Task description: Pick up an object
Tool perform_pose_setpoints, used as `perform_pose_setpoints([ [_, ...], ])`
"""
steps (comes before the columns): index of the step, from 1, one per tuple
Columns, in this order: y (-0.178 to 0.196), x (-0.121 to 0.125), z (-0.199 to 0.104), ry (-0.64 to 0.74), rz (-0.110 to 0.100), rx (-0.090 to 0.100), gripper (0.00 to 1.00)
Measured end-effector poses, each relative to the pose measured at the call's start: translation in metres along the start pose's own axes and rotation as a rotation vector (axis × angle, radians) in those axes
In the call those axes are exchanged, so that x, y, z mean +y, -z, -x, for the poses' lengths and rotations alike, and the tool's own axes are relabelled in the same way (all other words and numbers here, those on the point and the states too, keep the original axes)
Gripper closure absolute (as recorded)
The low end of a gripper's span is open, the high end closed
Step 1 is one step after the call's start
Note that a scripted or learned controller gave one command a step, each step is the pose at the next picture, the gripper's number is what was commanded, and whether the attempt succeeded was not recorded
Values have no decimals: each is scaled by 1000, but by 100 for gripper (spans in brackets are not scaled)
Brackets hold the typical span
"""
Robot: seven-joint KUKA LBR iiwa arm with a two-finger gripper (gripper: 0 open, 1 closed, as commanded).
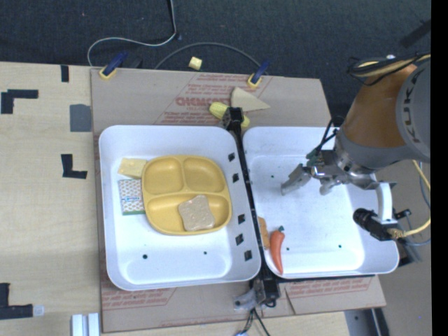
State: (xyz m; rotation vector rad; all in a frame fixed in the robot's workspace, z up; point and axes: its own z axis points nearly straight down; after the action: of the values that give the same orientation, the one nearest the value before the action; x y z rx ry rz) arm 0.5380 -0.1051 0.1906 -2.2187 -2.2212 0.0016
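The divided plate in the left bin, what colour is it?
Yellow: the divided plate shows best in the camera view, looking down.

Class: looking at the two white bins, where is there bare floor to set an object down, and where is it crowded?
Right bin: bare floor between the carrot and the right wall. Left bin: a bare strip below the yellow tray. Crowded: the left bin's upper half, with tray, sponge and packet.

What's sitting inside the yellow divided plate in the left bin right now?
A tan, bread-like square lies in the yellow plate's lower right compartment. The other compartments show bare yellow. Whatever is under the square is covered.
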Motion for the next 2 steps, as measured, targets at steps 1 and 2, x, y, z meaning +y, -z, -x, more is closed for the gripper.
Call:
perform_pose_setpoints([
  [1, -7, 35, -41, 5, 2, 0, 0],
  [2, -83, 84, -7, -1, 1, -3, 0],
])
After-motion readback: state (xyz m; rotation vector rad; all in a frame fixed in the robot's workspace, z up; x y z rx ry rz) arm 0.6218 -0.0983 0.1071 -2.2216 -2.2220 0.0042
